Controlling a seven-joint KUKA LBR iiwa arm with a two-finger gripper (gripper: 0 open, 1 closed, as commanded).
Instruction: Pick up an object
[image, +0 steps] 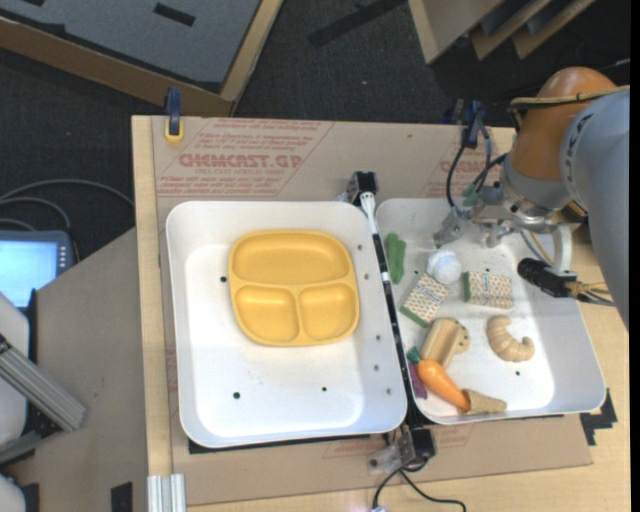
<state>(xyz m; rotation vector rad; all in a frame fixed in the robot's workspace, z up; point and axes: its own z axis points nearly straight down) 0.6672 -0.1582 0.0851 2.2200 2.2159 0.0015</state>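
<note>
The right bin (570, 385) holds several small items: a white ball (444, 266), a green pod (396, 257), two patterned packets (425, 298) (489, 289), a croissant (511, 339), a tan roll (443, 341) and a carrot (441, 384). My gripper (470, 231) hangs over the back of this bin, just behind the white ball. It is open, and nothing sits between its fingers.
A yellow divided plate (295, 284) lies in the left bin (200, 380). A tan wedge (485, 403) rests by the carrot near the right bin's front rim. The arm comes in from the upper right above the right bin's far corner.
</note>
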